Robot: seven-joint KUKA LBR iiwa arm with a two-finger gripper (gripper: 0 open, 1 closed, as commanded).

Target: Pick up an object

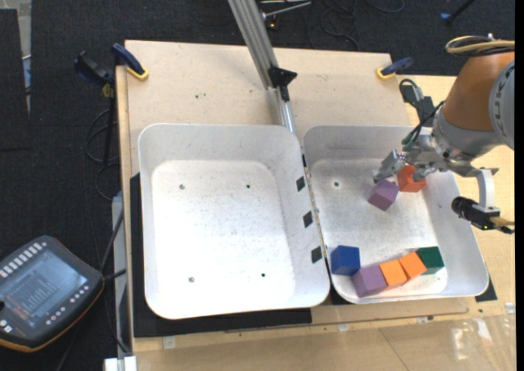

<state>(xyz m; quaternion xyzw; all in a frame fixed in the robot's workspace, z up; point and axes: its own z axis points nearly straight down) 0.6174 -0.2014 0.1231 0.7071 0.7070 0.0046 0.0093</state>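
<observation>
We take the right bin (463,275) as our landmark. Inside it, toward its far right part, the hand (401,166) hangs low over two blocks. We cannot tell whether it is apart or together, and we see nothing clearly caught in it.

Just under the hand lies a purple block (382,195), tilted so one corner points down toward the bin's near edge; its faces are a plain, dull lilac. Touching it on the right, half hidden beneath the hand, is an orange-red block (412,180), of which we see only a small part.

Along the bin's near rim sits a row of four more blocks: a blue block (345,260) nearest the bin's left wall, then a second purple block (368,278), an orange block (394,271), and a green block (429,260) at the right end. The last three touch one another in a slanting line; the blue one stands just apart from them.

Left of our landmark, touching it side by side, is the left bin (221,218), white and finely speckled. Both rest on a pale wooden desk (205,74) with clamps at its far corners. Beyond the desk the floor (65,1) is dark, with cables and a metal rail, and a control pendant (41,291) lies off the left bin's near corner.
</observation>
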